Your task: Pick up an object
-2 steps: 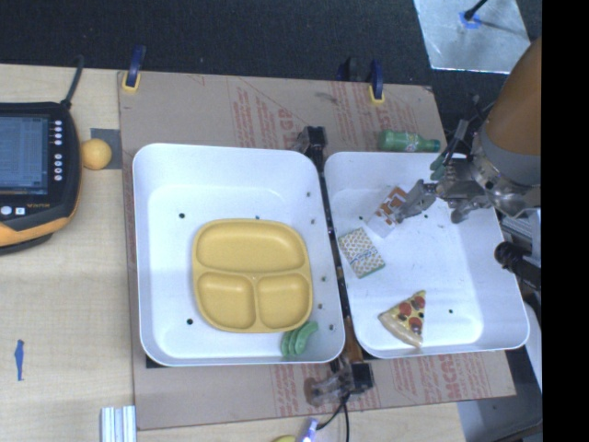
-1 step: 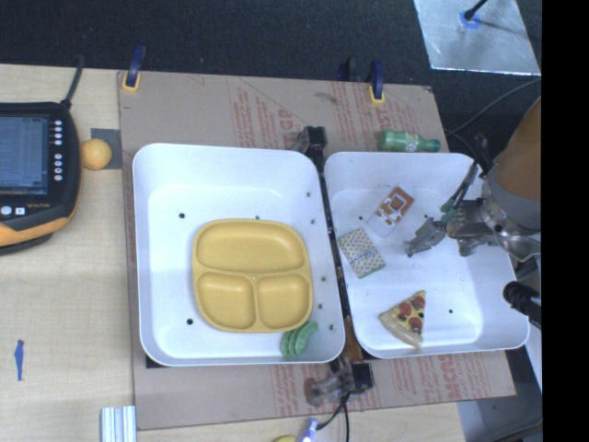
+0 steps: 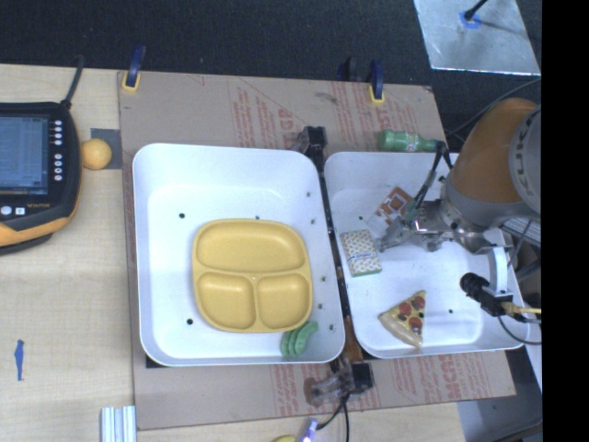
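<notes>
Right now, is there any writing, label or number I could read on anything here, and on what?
None reads clearly.
Cardboard sheet under the bins: repeated red print, too blurred to read.
Handheld screen unit at the left: lines on its display, too small to read.
Small patterned packet in the right bin: checked print, no legible words.

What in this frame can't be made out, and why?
- Gripper, camera view: too small and dark to tell how it is set or whether it has anything.
- Patterned item in the right bin: partly covered by the gripper, so its identity is unclear.
- Arm: cut off at the right.
- Handheld controller: cut off by the left edge, screen unreadable.
</notes>
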Action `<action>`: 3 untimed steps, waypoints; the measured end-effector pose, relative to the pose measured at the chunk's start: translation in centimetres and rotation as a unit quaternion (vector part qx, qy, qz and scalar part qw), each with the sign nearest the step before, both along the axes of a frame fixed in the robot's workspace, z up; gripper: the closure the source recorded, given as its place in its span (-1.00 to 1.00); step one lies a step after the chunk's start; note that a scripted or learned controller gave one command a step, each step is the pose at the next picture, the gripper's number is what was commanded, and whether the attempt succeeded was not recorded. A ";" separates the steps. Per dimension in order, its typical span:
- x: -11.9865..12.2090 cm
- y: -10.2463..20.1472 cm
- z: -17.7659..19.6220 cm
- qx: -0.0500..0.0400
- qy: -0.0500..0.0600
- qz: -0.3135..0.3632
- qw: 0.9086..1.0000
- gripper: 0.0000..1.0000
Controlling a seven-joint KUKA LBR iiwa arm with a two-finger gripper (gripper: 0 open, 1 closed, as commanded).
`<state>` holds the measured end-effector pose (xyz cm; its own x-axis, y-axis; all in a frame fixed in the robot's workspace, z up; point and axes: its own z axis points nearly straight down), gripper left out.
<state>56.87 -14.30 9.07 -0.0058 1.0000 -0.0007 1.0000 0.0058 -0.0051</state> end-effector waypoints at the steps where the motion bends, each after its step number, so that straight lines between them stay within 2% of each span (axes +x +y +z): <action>1: 6.0 -2.3 0.2 0.001 -0.002 -0.001 1.000 -1.00; 2: 8.9 -6.1 0.6 0.012 0.005 0.001 1.000 -1.00; 3: 8.8 -0.4 0.8 -0.001 0.000 -0.001 1.000 -1.00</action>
